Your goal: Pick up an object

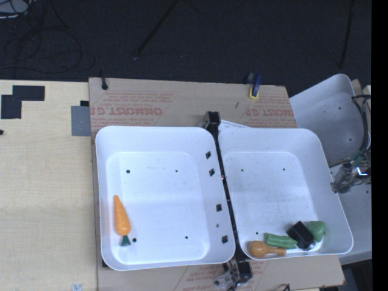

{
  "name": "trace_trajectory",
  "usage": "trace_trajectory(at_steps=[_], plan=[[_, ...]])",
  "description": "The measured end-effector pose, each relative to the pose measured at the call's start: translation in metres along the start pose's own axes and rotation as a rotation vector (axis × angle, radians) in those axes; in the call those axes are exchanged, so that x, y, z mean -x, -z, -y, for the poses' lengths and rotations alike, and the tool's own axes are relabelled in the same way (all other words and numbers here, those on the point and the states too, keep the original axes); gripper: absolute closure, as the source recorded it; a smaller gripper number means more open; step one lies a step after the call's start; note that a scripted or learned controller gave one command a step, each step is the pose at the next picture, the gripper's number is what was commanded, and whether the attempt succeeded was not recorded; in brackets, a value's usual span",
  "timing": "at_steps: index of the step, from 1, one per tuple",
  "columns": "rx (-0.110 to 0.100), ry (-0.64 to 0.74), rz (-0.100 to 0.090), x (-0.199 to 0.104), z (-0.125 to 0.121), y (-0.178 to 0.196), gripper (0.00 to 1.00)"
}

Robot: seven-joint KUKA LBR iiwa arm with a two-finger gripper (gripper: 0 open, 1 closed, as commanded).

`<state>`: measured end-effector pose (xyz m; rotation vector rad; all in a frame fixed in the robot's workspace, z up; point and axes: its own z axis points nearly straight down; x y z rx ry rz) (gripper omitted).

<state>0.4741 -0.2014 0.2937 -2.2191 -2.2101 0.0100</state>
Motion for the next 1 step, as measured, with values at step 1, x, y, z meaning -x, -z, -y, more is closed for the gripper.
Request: trace_trajectory(at_steps=[1], plan=[[-0.001,0.008,-0.003,-0.0088,-0.0496,-0.1433,1.00]])
